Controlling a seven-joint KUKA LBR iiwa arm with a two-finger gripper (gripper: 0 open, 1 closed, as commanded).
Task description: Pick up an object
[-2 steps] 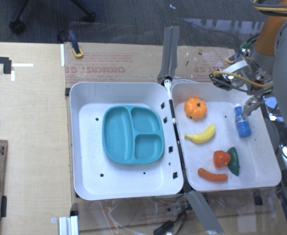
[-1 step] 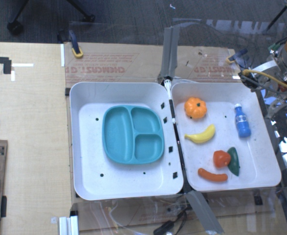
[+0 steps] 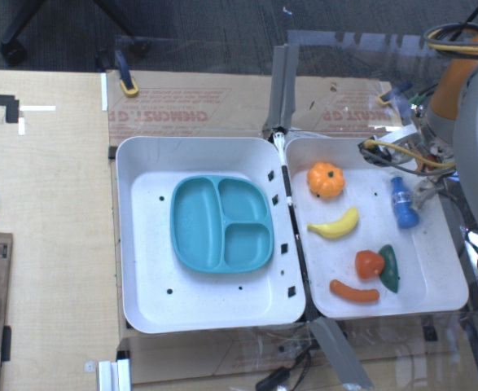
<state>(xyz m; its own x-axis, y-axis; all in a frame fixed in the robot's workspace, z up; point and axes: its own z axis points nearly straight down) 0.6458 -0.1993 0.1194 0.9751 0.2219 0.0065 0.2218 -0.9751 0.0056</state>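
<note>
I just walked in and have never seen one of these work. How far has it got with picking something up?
Nothing looks picked up yet. The small orange pumpkin, yellow banana, blue bottle, red and green pepper and orange carrot all lie in the right white bin. In hand: the grey arm is over that bin's far right side, near the bottle. Left: grasp and lift one.

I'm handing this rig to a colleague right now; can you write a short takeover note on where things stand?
Gripper: low over the right bin's far right side, beside the blue bottle; whether it is open or shut cannot be told, and nothing is seen held.
Right bin: orange pumpkin, yellow banana, red pepper, green vegetable, orange carrot, blue bottle.
Left bin: teal divided tray.
Done: no pick visible yet.
Left: grasp and lift one object.
</note>
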